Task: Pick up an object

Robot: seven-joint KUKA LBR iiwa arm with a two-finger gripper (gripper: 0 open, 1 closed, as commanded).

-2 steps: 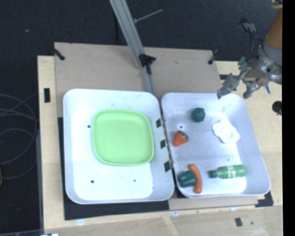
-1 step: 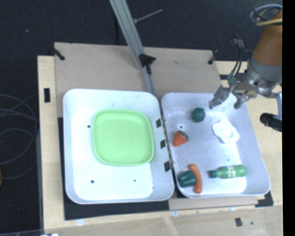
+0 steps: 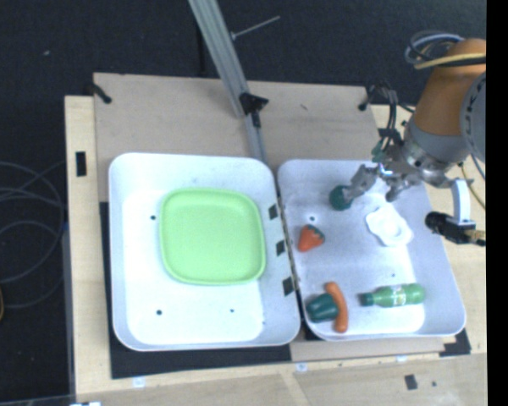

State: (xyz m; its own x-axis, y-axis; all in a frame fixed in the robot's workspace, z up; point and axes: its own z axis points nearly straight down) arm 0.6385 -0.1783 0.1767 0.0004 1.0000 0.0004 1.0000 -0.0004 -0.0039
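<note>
While the two-finger gripper (image 3: 374,186) hangs spread and empty, it should straddle the small dark-green round object (image 3: 339,198) before closing.

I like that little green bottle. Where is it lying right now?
The green bottle lies on its side in the right bin, near its front edge, right of the orange carrot-like piece.

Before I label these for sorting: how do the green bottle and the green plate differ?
The green bottle lies on its side in the right bin; the green plate sits flat in the left bin. The bottle is small, slim and darker green with a white cap; the plate is large, squarish and pale lime. Both are green and lie untouched.
</note>
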